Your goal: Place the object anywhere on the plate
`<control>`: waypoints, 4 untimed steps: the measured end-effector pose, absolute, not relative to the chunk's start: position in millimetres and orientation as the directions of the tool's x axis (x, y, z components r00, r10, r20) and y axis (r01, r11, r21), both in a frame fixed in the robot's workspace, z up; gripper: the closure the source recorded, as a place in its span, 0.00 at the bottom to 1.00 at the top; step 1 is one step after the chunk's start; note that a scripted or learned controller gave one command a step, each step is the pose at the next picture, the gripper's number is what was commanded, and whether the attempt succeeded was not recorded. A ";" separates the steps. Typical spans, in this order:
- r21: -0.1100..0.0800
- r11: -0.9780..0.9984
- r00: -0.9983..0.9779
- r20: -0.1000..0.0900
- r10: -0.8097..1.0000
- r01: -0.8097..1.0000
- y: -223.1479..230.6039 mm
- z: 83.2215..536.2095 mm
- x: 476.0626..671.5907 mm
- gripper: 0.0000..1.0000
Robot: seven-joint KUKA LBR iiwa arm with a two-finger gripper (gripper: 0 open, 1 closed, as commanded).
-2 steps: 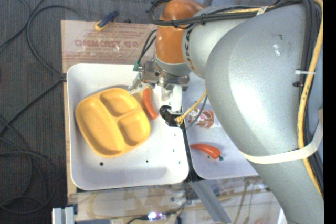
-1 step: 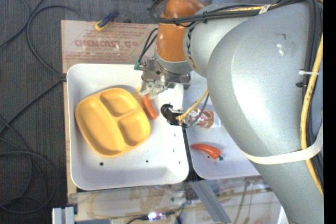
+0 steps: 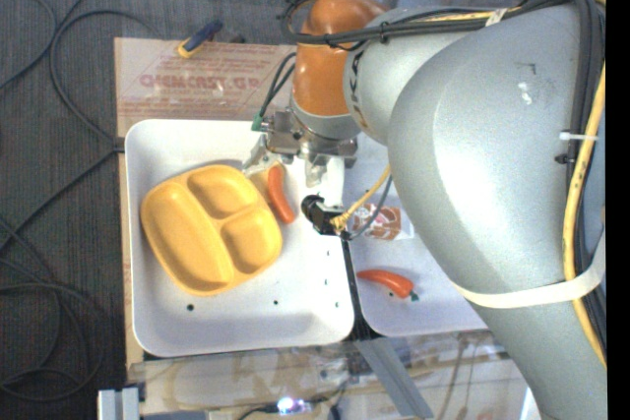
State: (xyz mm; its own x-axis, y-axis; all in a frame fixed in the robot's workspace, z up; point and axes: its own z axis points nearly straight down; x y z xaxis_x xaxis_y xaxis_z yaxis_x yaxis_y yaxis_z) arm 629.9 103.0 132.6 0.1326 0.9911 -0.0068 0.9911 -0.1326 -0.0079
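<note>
Arm reaches in from the right, orange band above the wrist, and the gripper (image 3: 287, 164) hangs low over the left bin (image 3: 167, 330). The fingers are spread: one fingertip (image 3: 258, 157) sits at the left, the other (image 3: 317, 172) at the right, with a clear gap between. In that gap, slightly below the tips, lies an orange carrot (image 3: 281, 193), long axis running top to bottom and a little tilted; whether either finger touches it cannot be told, and it is not pinched. Just left of the left finger is the plate (image 3: 210, 227), yellow, three compartments, resting on the bin floor at a slant; its upper right rim lies just beside the carrot, which is on the bin floor and not on the plate. Below the right finger a black cable end (image 3: 315, 210) dangles near the bins' shared edge. Further down and right of the fingers, in the right bin (image 3: 433, 315), lies a red pepper (image 3: 388, 282) with a green stem, well apart from the carrot. A small printed packet (image 3: 386, 223) sits above it, partly hidden by the arm.
</note>
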 end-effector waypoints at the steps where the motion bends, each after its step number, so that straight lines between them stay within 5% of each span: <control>1: -0.006 -0.266 0.266 -0.006 0.964 0.964 163.9 114.9 637.4 0.00; 2: 0.000 -0.458 0.458 -0.005 0.889 0.889 97.6 229.8 657.1 0.00; 4: -0.001 -0.458 0.458 -0.006 0.889 0.889 98.0 229.5 657.0 0.00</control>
State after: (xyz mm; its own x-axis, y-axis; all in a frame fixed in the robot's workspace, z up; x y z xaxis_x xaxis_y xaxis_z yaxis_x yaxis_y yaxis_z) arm 657.0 98.0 229.5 0.4580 0.8890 -0.0056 0.8890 -0.4580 -0.0005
